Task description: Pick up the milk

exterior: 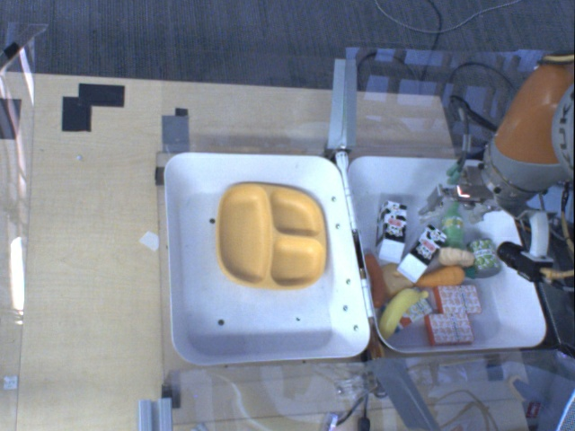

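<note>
Left bin (180, 330): your yellow divided tray (269, 234) | Right bin (517, 326): two cow-print milk cartons (392, 220), (429, 241) at its 9 o'clock, banana (400, 308), carrot (442, 277), red boxes (454, 312) | Gripper (460, 191): 12 o'clock, grip state unreadable | Labels: illegible

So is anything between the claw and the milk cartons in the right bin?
Nothing visible. The claw hangs over the right bin, beside the two milk cartons, with bare bin floor between. The green bottle stands just under the claw.

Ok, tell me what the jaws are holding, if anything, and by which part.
Cannot be told. The gripper hovers over the right bin, above the green item; both milk cartons lie apart from it.
</note>
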Controlling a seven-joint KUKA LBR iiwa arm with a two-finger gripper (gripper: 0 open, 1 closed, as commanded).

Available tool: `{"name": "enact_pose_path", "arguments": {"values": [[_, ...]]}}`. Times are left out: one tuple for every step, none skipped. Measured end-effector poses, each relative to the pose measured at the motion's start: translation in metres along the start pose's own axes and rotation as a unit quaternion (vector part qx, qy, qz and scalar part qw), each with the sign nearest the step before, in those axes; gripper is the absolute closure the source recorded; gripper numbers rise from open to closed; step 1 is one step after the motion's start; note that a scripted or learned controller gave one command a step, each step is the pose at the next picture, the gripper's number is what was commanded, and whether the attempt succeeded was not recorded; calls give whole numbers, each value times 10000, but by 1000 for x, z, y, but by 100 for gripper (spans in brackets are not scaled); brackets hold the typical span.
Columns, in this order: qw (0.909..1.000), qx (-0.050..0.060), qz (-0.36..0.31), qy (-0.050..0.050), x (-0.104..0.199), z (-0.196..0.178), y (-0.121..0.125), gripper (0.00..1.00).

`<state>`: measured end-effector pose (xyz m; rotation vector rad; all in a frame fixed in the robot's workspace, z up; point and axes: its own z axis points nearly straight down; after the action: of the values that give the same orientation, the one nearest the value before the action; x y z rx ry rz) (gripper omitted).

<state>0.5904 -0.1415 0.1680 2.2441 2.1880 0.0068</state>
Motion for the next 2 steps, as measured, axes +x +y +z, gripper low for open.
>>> {"name": "enact_pose_path", "arguments": {"values": [[10000, 22, -82, 11, 12, 37, -51, 0], [9999, -16, 113, -28, 45, 57, 2, 0]]}}
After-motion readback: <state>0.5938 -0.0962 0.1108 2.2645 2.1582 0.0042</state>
